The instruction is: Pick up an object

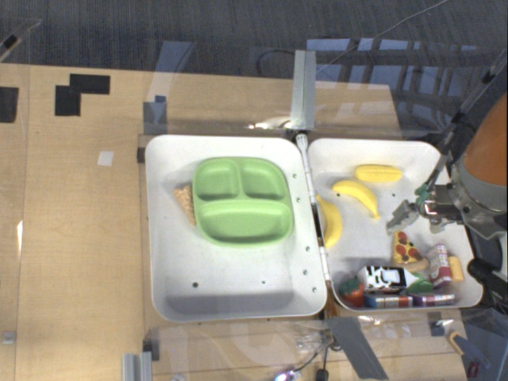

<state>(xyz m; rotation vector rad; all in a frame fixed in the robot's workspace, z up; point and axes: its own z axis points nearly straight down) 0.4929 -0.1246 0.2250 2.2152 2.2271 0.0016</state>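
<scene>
Pale wood bench (71, 236) carries two shallow white bins side by side, with dark ribbed flooring (198, 14) beyond its far edge. Nearest the camera, along the near wall of the right bin (321, 173), lies a huddle of small things: a black-and-white carton (386, 277), a row of markers (409, 299) just in front of it, a red piece (353, 295) at the near left corner, a small can (440, 262) and a pizza-slice toy (406, 249) beside it. A little farther in, the gripper (406, 214) hangs over the right part of that bin, just above the pizza-slice toy and to the right of the bananas; its fingers stand apart with nothing between them, and the grey arm (484, 205) with its orange band (488, 149) comes in from the right. Three yellow bananas lie in the same bin: one (332, 223) against the dividing wall, one (359, 196) curved in the middle, and one (379, 173) farther back, apart from the other two. In the left bin (222, 292) a green divided plate (241, 200) sits toward the far half, with a tan cracker-like piece (185, 203) touching its left edge. Beyond the bins a grey metal post (304, 86) stands at the far end of the divider, and black squares (78, 92) mark the bench at far left
</scene>
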